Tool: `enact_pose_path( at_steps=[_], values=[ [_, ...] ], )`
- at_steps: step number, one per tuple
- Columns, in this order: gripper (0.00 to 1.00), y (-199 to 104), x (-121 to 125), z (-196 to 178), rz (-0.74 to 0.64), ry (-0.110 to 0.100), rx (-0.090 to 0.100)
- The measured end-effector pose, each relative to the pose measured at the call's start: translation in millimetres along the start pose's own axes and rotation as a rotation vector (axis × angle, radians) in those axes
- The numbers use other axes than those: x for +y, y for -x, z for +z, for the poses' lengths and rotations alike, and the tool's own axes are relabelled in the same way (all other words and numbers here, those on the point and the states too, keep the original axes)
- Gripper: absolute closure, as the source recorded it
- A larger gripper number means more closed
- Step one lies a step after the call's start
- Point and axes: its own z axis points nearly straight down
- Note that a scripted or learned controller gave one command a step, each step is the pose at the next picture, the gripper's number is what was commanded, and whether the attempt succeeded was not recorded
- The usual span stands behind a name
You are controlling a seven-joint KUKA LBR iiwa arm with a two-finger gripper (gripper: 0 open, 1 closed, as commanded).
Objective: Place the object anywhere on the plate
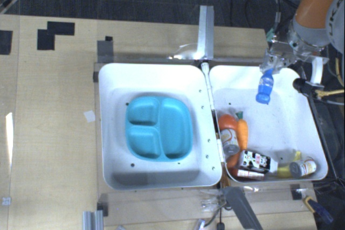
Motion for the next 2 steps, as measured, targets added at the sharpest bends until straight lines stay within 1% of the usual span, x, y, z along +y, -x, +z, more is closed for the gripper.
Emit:
enact_pose_path(
  at_steps=[1,2],
  values=[
    [1.00,-59,-42,24,0.087,-0.004,0.002],
    [1.00,-58,-9,-42,-0.036,0.000,0.002]
  ],
)
